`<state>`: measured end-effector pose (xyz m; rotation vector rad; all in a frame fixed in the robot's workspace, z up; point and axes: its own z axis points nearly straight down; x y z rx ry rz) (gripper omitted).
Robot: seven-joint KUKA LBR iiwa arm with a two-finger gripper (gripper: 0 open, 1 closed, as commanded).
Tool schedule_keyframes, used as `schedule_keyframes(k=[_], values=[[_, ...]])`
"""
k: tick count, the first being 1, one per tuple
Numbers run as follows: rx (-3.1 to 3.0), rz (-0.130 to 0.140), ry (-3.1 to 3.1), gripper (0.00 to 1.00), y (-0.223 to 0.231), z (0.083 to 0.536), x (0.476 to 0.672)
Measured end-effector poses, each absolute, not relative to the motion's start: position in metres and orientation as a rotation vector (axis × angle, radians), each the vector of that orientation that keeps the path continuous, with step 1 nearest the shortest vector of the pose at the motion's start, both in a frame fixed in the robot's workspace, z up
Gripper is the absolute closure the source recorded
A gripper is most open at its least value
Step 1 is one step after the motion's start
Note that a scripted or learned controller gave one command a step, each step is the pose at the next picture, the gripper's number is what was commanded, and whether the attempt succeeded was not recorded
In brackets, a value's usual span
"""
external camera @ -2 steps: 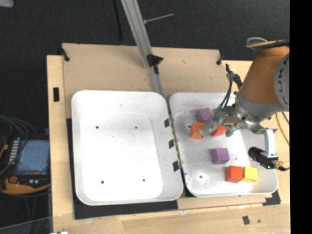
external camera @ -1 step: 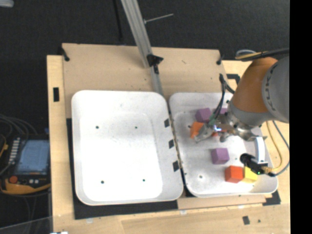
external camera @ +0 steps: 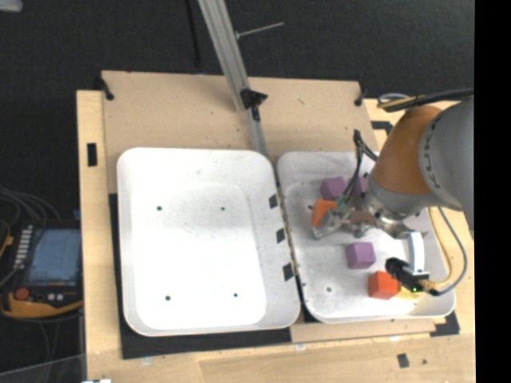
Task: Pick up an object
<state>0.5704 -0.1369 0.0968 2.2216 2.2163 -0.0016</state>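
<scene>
My arm (external camera: 415,162) comes in over the right bin (external camera: 307,178), its orange band sitting above the grey wrist, and my pincer (external camera: 331,220) hangs low over the upper middle of that bin. Whether it is spread or pressed together I cannot tell, because the metal parts blur together from this slanted height. An orange block (external camera: 323,210) lies right at the pincer's tip, touching or almost touching it, but I cannot see it held. Using the orange block as my mark: a purple block (external camera: 334,187) sits just beyond it toward the bin's far wall, partly under my wrist; a second purple block (external camera: 361,254) lies nearer the front of the bin, apart from it; and a red-orange block (external camera: 382,285) rests farther still toward the bin's front right corner, close to a black and white fitting (external camera: 407,266) with a small green light on my arm's cabling. The left bin (external camera: 144,214), well apart from the orange block across the seam between the two, shows a bare white floor with a few dark specks. Both bins rest on the tan bench (external camera: 176,102), and a grey metal pole (external camera: 227,42) slants up from behind them.
</scene>
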Motion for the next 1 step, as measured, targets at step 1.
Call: schedule_keyframes(k=[1], values=[[2.227, 0.007, 2.206, 1.0, -0.1373, 0.1094, 0.5719]])
